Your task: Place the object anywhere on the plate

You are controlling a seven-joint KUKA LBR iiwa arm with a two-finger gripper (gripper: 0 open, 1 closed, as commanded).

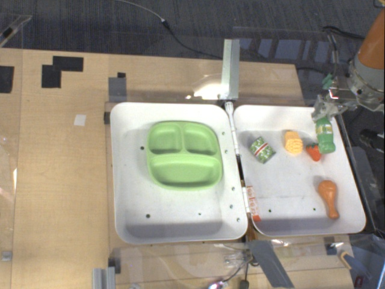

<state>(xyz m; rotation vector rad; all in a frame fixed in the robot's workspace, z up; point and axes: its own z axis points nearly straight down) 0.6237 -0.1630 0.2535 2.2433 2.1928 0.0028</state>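
Observation:
A green divided plate (183,154) lies in the middle of the left bin (129,215). In the right bin (289,212) are a green and red can (262,149), a yellow corn piece (293,142), a small red piece (314,153), a green bottle (325,136) and an orange drumstick (328,197). My gripper (325,108) hangs over the right bin's far right corner. It is directly above the green bottle, whose top reaches the gripper's lower end. Whether the bottle is gripped or stands on the bin floor is unclear.
A metal post (231,71) rises behind the seam between the two bins. Black cables (337,47) run behind the right bin near the arm (370,59). The plate has bare bin floor all around it.

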